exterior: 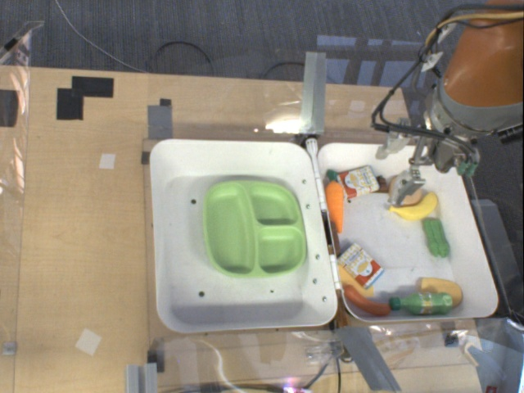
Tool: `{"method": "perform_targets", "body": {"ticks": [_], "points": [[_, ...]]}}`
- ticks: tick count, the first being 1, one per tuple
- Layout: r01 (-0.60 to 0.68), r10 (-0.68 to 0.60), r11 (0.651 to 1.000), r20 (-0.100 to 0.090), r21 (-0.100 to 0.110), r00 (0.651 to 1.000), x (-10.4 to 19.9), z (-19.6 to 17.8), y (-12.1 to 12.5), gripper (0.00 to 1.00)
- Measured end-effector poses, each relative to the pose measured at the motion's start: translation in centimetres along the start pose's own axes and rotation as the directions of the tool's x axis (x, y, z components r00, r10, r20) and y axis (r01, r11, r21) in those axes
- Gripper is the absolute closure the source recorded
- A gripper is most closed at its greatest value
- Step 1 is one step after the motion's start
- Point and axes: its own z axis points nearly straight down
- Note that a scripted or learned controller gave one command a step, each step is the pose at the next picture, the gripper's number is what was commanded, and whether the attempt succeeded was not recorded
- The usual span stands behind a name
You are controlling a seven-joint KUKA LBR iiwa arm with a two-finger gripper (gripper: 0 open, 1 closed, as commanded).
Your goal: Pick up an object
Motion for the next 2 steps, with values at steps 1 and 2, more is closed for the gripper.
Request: {"method": "perform_targets", "body": {"ticks": [1, 2], "points": [[-0.187, 0.187, 0.982, -0.014, 0.001, 0.982, 4.6, 14.9, -7.1, 0.0], [-0.093, 0.093, 0.996, 0.001, 0.003, 0.996, 3.9, 14.6, -12.1, 0.0]]}}
